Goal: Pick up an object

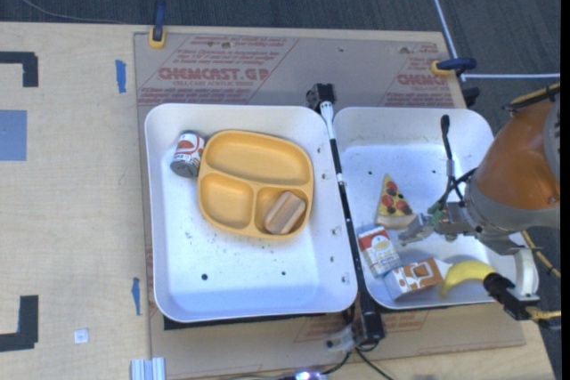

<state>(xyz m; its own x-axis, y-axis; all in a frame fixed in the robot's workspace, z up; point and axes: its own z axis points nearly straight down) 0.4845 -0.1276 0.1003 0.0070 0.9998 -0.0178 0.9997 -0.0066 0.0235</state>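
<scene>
My gripper (419, 232) hangs low in the right bin (401, 138), below the arm's orange band (525, 165). It sits just right of a toy pizza slice (392, 202) and just above a small white carton (379, 250). An orange carton (417, 277) and a banana (465, 273) lie near the bin's front edge, below the gripper. I see nothing held in the gripper. The arm hides the bin's right side.
The left bin (240, 298) holds a yellow divided tray (254, 157) with a bread piece (284, 212) in its lower right compartment, and a small can (186, 154) beside the tray. A black clamp (321, 95) sits between the bins.
</scene>
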